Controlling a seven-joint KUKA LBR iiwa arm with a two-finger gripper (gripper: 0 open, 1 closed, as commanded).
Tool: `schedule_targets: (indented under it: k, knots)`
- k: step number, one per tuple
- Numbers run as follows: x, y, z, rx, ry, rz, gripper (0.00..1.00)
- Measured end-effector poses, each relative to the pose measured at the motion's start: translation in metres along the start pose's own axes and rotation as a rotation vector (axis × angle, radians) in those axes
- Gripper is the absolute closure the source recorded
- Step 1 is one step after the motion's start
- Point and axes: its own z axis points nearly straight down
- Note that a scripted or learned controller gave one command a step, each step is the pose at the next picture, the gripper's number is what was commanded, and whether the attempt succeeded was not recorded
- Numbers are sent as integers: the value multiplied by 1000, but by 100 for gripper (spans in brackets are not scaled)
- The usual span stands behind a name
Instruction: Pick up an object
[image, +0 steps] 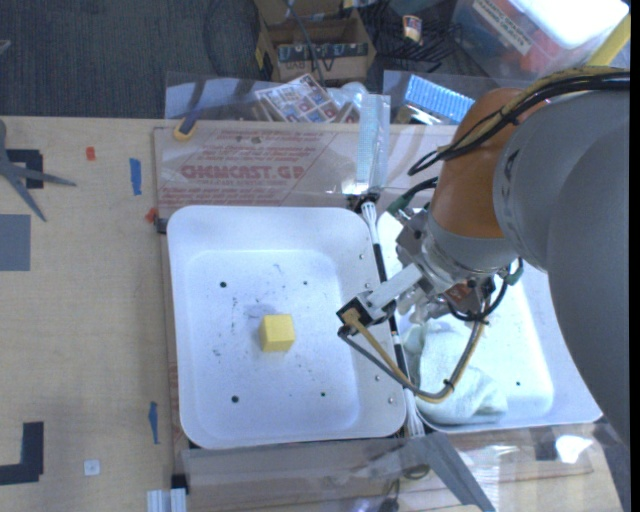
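Observation:
A small yellow cube (278, 332) lies near the middle of the left white bin (200, 400). A crumpled white cloth-like object (455, 380) rests in the right bin (540, 380), near its left wall. My gripper (447, 305) hangs over the right bin just above that white object, under the orange band of the arm (480, 190). The wrist and its cables hide the gripper's tip. The cube is well to the left of the gripper, across the wall between the bins.
A black bracket with yellow cables (352, 316) sticks out from the wrist over the left bin's right edge. A clear plastic sheet with red lettering (250, 170) stands behind the bins. The wooden bench (80, 300) extends to the left.

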Motion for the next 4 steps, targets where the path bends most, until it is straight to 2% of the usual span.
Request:
schedule_targets:
  k: [1,2,3,4]
  knots:
    - [-36,-9,58,2,-1,358,100]
    - [-5,-47,27,-3,4,404,100]
    - [-46,5,44,1,1,470,100]
    - [-53,15,-3,-2,4,465,100]
